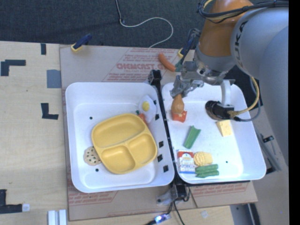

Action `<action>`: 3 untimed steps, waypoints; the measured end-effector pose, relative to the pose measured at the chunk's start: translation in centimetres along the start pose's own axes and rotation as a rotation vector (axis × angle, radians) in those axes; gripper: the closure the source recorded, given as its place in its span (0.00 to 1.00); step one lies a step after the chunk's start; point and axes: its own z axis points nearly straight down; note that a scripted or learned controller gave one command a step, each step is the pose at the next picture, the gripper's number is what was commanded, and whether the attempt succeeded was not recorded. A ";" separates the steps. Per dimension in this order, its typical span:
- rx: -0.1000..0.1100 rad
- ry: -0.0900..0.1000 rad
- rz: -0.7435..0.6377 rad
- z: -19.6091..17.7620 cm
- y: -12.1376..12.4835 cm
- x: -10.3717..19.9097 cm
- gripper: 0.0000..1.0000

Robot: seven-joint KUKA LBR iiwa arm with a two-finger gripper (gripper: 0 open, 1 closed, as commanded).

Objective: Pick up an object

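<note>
The pincer [182, 90] is hanging just above the brown toy [177, 108] in the right bin [243, 170]; whether it's spread is unclear. Next: descending squarely onto it.

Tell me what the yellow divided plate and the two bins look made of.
Yellow divided plate: likely moulded plastic, matte, with soft rounded compartment ridges. Left bin and right bin: seemingly thin white plastic, smooth and slightly glossy, with rounded formed corners.

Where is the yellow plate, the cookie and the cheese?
yellow plate [123, 142], camera view, the ridge between its compartments.
cookie [90, 156], camera view, its visible left half.
cheese [225, 128], camera view, middle of the wedge.
</note>
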 end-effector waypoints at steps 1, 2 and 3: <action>0.001 -0.002 0.004 1.8 -2.0 1.6 1.00; -0.002 -0.001 0.004 0.4 -1.7 2.0 1.00; 0.001 -0.003 0.005 2.3 -1.5 2.2 1.00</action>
